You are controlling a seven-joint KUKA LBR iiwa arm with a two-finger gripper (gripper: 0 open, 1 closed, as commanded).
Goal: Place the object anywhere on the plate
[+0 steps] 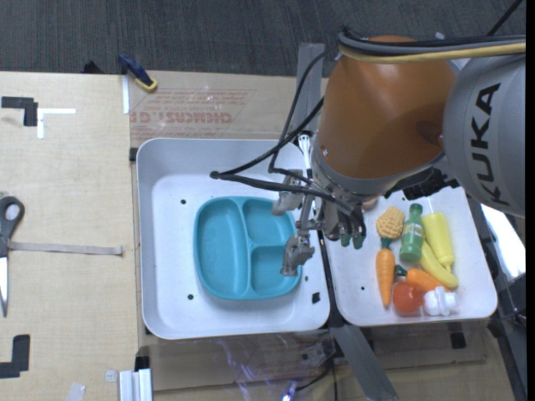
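A blue divided plate [226,249] lies in the left white bin [159,249]. My gripper [295,253] hangs low over the plate's right side, above its lower right compartment. The arm's orange band and wrist cover much of the gripper from above. I see no object between the gripper and the plate. The plate's compartments look bare. The toy foods lie in the right bin [359,303]: a corn cob [389,222], a green bottle [412,234], a yellow piece [438,236], a carrot [384,274] and a red tomato [407,299].
An orange piece [422,278] and a white item [440,303] also lie in the right bin. The wall between the two bins runs just right of the gripper. Scissors [8,224] and a blue clip [136,71] lie on the bench, left of the bins.
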